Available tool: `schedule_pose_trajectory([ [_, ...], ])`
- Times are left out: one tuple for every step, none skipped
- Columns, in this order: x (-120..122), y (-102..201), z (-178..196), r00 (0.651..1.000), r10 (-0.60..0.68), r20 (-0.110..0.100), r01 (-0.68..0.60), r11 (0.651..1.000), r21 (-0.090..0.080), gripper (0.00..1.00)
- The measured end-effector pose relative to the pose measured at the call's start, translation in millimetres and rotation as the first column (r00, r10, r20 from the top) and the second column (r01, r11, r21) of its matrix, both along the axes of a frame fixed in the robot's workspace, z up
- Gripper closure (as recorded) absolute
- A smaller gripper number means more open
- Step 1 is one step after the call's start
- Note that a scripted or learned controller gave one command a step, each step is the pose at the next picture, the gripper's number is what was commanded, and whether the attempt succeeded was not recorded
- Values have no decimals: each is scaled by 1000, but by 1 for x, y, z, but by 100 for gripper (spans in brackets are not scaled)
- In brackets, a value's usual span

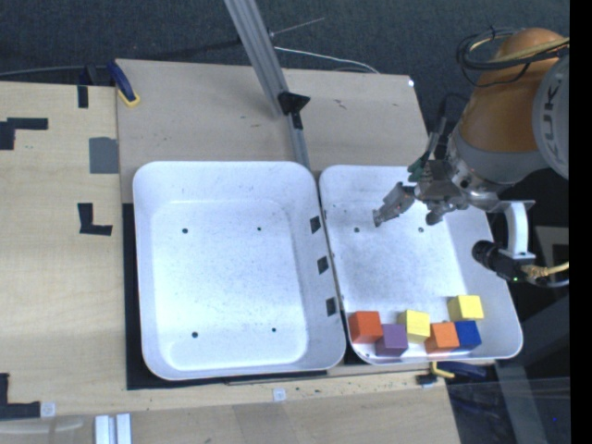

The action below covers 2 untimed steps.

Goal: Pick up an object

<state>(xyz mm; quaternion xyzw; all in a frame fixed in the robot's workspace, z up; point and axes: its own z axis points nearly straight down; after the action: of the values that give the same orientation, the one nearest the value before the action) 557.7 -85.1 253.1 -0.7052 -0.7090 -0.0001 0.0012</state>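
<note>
Camera view shows the gripper [409, 209] spread wide and holding nothing above the right bin [388, 257], well apart from the blocks [416, 329] clustered along its near edge.

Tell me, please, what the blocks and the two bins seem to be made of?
The blocks: probably painted wood or foam, judging by flat, matte colours (orange, purple, yellow, blue) and crisp cube edges; the view cannot settle which. The right bin and left bin: likely moulded plastic, given smooth white walls, rounded corners and a soft sheen, with dark speckling on the floors.
</note>
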Motion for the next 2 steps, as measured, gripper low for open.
schedule_pose_trajectory([
  [0, -3, -1, 1000, -4, 0, 4, 1000, -1, 0],
  [0, -3, -1, 1000, -4, 0, 4, 1000, -1, 0],
])
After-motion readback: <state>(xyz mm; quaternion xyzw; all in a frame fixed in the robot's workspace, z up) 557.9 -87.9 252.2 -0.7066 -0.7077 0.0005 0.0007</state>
